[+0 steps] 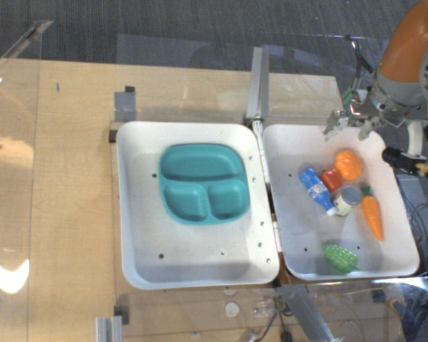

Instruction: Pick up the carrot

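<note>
Toward the 4 o'clock side of the right bin (406,262), the carrot (372,216) lies on the white floor, green top pointing to 12 o'clock and orange tip to 6 o'clock, close to the bin's right wall. The gripper (351,124) hangs above the bin's 12 o'clock rim, well apart from the carrot; its two fingers stand apart with nothing between them. Risk 1: crowding. A small grey-capped jar (347,199) sits just beside the carrot's green top at 9 o'clock, with a blue bottle (317,189), a red piece (332,179) and an orange fruit (348,164) clustered beyond it toward 11 o'clock. A descent placed too far toward that cluster would probably strike or close on the jar instead. Risk 2: the wall. With the carrot near the right wall, one finger may have little room on that side and could land on the rim. Risk 3: shape. The carrot tapers and looks smooth, so a closure near the tip may squeeze it out; the thicker upper half is the safer target. A green knobbly item (340,258) at 7 o'clock of the carrot is clear of the approach. Surface: both bins are shallow, white and smooth, set on a light wooden bench (64,191); the left bin (139,262) holds a teal divided tray (202,182). Room: dark carpet-like flooring lies beyond the bench at 12 o'clock, and cables trail near the 5 o'clock corner.
</note>
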Motion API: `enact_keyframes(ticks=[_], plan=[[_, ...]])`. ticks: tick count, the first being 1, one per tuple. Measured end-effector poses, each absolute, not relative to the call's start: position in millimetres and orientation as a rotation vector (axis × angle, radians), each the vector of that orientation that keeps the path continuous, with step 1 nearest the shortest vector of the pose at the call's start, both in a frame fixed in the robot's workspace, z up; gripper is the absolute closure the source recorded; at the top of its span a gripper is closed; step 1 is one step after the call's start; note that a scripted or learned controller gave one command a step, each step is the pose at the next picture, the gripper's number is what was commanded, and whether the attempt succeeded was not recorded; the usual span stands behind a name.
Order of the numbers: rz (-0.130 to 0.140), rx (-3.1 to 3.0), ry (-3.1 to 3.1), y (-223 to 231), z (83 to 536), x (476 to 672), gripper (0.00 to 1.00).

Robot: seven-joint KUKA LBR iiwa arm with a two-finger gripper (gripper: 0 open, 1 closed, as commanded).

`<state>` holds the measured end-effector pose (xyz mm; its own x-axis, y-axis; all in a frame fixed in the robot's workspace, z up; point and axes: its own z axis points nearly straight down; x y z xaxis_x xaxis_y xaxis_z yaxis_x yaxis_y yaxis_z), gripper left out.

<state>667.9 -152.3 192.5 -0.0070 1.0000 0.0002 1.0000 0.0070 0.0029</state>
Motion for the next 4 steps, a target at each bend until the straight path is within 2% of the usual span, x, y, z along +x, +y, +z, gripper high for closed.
enact_keyframes(ticks=[1,2,3,4], plan=[[0.007,2.309,2.12,-185.6,88.0,649.9,0.0],[0.011,2.298,2.123,-183.8,100.7,652.4,1.0],[0.006,1.621,2.681,-139.6,163.9,671.1,1.0],[0.007,1.406,2.802,-55.5,187.1,631.9,1.0]])
